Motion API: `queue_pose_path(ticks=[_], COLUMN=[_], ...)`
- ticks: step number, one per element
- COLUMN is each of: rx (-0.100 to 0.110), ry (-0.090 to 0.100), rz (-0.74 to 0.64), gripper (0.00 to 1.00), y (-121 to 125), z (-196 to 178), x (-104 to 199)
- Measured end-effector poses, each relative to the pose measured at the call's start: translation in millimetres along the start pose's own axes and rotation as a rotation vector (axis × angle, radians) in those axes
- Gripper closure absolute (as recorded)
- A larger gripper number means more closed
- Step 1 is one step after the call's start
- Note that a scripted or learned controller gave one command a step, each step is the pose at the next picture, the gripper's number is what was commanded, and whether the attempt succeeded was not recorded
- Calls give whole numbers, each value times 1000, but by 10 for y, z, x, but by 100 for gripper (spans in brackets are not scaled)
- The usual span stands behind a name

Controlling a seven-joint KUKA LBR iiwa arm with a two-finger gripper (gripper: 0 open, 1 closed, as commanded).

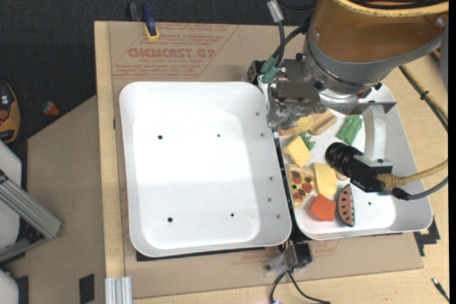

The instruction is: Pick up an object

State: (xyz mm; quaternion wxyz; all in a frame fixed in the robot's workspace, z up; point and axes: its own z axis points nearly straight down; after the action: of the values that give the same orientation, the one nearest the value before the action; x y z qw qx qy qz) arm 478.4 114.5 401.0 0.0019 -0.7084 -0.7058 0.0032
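The right bin (410, 213) holds several toy foods. A yellow cheese wedge (298, 151) lies near its left wall, with a pizza slice (302, 185) and a pale yellow block (325, 178) in front of it. Toward the front edge sit an orange-red piece (321, 208) and a watermelon slice (345, 206). A tan stick (322, 123) and a green piece (350, 129) lie farther back. My gripper (286, 114) hangs low over the back left corner of this bin, just behind the cheese wedge and beside the tan stick. The wrist hides what is under it.
The left white bin (142, 153) stands beside the right one, and their walls meet near the gripper. A white curved object (375, 139) lies at the right bin's right side. A brown cardboard sheet (174, 46) lies under both bins.
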Motion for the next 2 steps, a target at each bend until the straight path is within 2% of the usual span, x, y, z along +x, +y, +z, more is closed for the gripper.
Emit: queue_pose_path(ticks=[1,2], rx=[-14,-18], ry=[7,8], rz=[-12,-10], gripper=[100,100], y=[-1,80], z=[-566,-1397], x=[692,1125])
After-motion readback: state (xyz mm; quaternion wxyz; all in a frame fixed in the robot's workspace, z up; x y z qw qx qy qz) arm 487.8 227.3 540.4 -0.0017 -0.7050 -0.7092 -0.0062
